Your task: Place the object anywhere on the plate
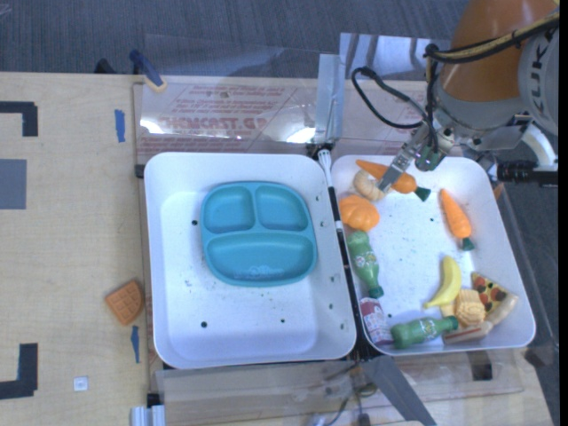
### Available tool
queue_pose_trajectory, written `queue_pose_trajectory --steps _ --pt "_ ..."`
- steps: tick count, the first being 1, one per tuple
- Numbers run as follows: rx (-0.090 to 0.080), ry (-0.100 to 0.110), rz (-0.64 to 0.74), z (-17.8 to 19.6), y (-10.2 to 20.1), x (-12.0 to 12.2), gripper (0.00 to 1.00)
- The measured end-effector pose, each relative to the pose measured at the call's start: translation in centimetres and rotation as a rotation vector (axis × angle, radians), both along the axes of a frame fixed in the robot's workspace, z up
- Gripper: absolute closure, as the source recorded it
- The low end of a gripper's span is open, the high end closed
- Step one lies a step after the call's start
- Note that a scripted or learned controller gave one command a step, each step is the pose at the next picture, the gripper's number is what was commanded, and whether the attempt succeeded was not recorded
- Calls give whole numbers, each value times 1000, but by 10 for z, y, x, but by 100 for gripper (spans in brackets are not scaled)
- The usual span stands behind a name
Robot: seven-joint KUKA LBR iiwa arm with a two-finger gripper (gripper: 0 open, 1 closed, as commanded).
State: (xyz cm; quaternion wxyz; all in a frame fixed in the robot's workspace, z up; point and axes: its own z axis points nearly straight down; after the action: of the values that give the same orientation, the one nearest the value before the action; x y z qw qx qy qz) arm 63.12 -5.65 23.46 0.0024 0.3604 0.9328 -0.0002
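The gripper hangs over the upper left of the right bin, its fingers closing on the carrot, orange with a dark green tip, whose long axis runs from upper left to lower right. Touching it on the lower left sit a beige pastry and an orange fruit. A second carrot lies well apart at right. The blue divided plate rests in the left bin.
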Motion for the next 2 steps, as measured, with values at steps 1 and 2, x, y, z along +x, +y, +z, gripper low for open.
queue_pose_trajectory --steps 1,2 --pt "3 -3 58 0 72 22 100" --pt "3 6 160 -50 145 11 100"
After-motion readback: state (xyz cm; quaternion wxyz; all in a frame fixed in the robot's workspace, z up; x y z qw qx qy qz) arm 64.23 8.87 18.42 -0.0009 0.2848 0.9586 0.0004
